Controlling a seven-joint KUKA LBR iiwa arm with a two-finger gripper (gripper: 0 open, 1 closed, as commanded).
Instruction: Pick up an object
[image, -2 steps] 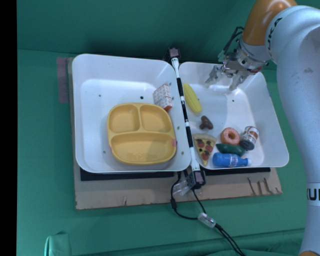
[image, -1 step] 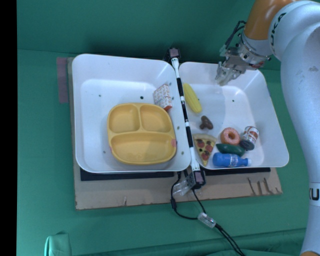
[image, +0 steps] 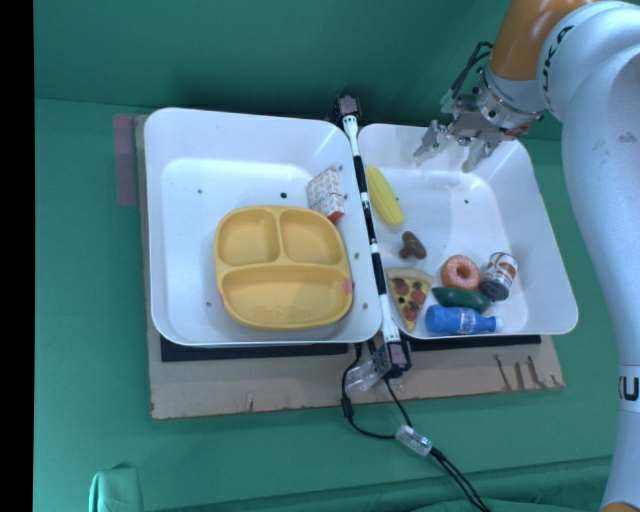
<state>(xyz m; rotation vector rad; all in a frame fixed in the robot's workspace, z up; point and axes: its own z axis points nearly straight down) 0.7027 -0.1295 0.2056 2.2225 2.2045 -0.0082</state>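
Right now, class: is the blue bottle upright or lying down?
Lying down: the blue bottle rests on its side in the right bin, cap toward the view's right.

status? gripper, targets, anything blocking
Gripper open, nothing held, above right bin's far edge. Corn nearest; donut, can, bottle, pizza slice clustered near corner. Path unobstructed.

Yellow tray (image: 283, 268); yellow corn (image: 384, 196); orange doughnut (image: 460, 271); blue bottle (image: 460, 320); white bins (image: 240, 140).

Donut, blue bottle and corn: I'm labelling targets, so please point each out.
donut (image: 460, 271), camera view, on its orange ring.
blue bottle (image: 455, 320), camera view, mid body.
corn (image: 384, 195), camera view, middle of the cob.
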